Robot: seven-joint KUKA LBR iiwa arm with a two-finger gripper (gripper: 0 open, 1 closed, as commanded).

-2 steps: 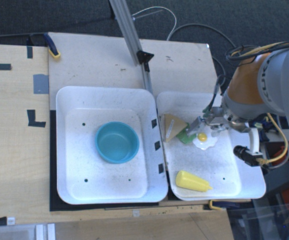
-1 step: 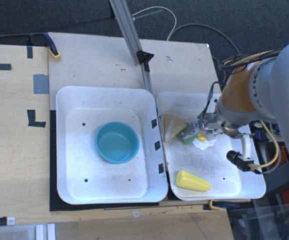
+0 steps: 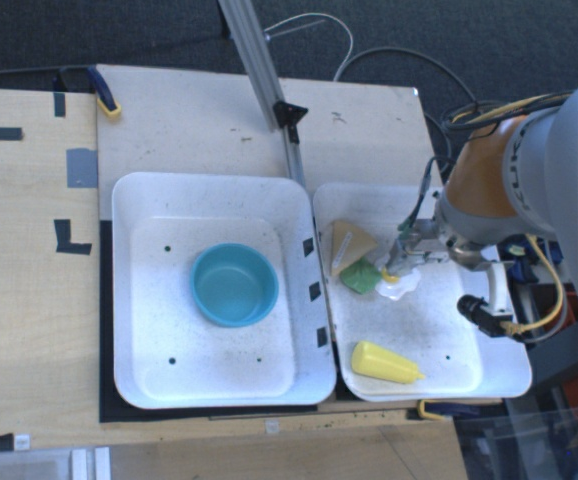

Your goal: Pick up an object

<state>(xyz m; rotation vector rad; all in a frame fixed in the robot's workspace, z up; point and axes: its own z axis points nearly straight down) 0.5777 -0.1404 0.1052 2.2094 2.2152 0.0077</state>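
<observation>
My gripper (image 3: 397, 268) reaches down into the right bin (image 3: 469, 368) from the right, its tip just beside a green object (image 3: 360, 277) and over a small white and yellow item (image 3: 396, 287). A tan wedge-shaped object (image 3: 350, 242) lies just above the green one, near the bin's left wall. A yellow object (image 3: 383, 363) rests at the bin's front. A blue bowl (image 3: 234, 284) sits in the middle of the left bin (image 3: 149, 208).
A grey pole (image 3: 254, 48) slants across the bench behind the bins and ends at a black clamp (image 3: 289, 115). Cables loop at the back right. The arm's orange band (image 3: 481, 173) and wrist hang over the right bin's right side.
</observation>
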